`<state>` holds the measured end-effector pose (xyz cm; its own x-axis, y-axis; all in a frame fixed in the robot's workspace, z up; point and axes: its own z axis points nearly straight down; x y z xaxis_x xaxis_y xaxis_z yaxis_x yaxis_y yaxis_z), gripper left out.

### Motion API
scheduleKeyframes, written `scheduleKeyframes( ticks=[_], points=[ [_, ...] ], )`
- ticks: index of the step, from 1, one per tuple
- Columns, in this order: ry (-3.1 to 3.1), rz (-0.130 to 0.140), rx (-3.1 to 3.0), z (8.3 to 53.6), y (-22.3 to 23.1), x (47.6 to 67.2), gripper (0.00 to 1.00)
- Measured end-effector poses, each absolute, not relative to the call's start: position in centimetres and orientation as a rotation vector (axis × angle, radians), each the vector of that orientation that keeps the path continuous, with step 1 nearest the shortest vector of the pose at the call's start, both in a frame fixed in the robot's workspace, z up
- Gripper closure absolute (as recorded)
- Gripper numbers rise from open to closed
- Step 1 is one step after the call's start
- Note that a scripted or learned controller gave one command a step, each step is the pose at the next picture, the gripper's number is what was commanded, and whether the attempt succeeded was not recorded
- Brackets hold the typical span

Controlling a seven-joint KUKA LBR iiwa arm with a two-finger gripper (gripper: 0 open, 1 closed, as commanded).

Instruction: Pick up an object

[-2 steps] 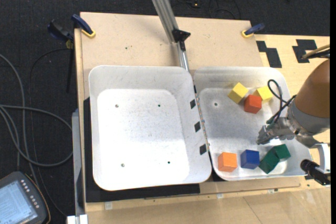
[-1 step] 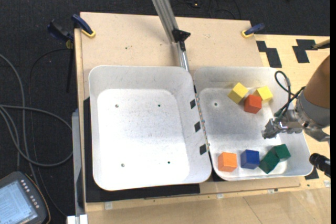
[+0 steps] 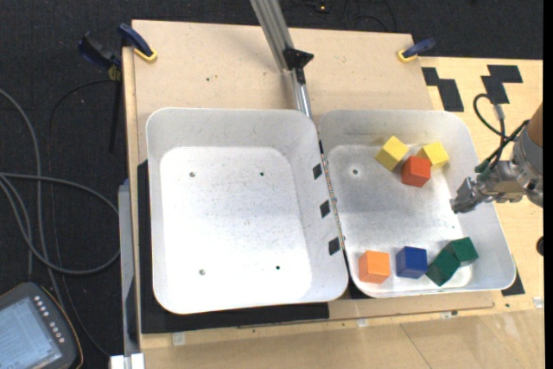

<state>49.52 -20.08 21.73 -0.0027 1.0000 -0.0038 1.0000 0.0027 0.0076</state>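
The right bin [image 3: 363, 177] holds several blocks. Two yellow blocks [image 3: 391, 153] [image 3: 435, 154] and a red block [image 3: 416, 170] lie near its far side. Along its near edge sit an orange block [image 3: 374, 266], a blue block [image 3: 413, 262] and two dark green blocks [image 3: 454, 259]. My gripper [image 3: 467, 194] comes in over the bin's right rim, to the right of the red block and above the green ones. It is small and partly cut off at the frame's edge, and I see no block in it.
The left bin [image 3: 229, 203] lies beside the right one on the wooden bench [image 3: 259, 65]. A metal pole [image 3: 263, 0] slants in from the top to the gap between the bins. Clamps [image 3: 138, 43] sit at the bench's far corners.
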Motion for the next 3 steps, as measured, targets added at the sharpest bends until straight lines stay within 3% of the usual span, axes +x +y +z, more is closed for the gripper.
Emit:
scheduleKeyframes(
  ticks=[1, 2, 3],
  points=[
    [2.219, 0.004, 2.212, 27.1, -20.1, 49.7, 1.0],
    [2.23, 0.003, 2.212, 27.0, -15.4, 50.5, 1.0],
    [2.229, 0.002, 2.213, 26.4, -11.2, 52.7, 1.0]
  ],
)
